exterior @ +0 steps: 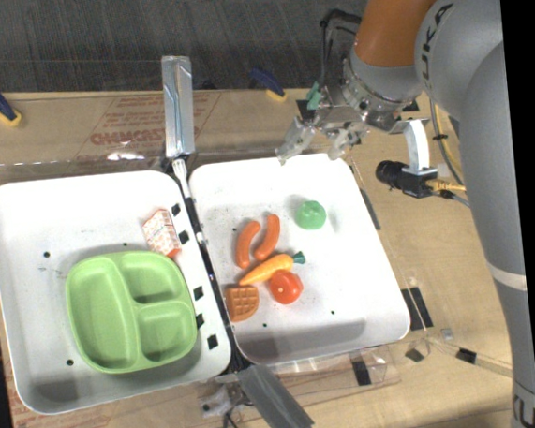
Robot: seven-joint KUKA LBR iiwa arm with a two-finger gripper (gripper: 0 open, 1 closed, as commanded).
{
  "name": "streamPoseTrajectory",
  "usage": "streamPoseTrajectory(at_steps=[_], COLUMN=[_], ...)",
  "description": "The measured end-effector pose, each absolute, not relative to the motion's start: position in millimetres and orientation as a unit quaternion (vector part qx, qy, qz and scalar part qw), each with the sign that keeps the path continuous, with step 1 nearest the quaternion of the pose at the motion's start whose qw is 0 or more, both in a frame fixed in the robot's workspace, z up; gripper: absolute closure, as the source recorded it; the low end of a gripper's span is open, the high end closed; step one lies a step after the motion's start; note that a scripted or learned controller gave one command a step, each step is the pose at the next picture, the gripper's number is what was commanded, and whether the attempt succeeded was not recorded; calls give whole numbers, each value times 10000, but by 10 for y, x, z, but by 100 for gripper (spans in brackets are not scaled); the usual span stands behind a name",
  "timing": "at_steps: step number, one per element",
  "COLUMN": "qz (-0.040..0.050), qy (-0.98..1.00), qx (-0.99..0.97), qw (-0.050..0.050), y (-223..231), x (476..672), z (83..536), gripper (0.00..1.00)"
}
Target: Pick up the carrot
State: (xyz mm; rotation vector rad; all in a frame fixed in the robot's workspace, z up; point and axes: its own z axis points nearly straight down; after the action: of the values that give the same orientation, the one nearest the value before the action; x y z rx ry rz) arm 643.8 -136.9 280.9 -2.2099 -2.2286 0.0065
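I am viewing the carrot (267, 268) lying in the right bin (372, 273), touching the red tomato (286, 287). The jaws (322, 143) are hovering spread and holding nothing over that bin's far rim. I am judging the carrot light, rigid, slick; grip mid-body.

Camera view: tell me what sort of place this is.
Probably a robot-manipulation lab bench, not a kitchen. A gripper hangs above the far rim of the right bin, which holds toy food, including the carrot; the left bin holds a green divided tray.
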Motion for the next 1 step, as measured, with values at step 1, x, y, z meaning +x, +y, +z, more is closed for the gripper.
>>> streamPoseTrajectory(at_steps=[1], qz=[28], qy=[-6560], qx=[-7547], qw=[28], y=[-894], x=[5508], z=[1896], gripper=[0])
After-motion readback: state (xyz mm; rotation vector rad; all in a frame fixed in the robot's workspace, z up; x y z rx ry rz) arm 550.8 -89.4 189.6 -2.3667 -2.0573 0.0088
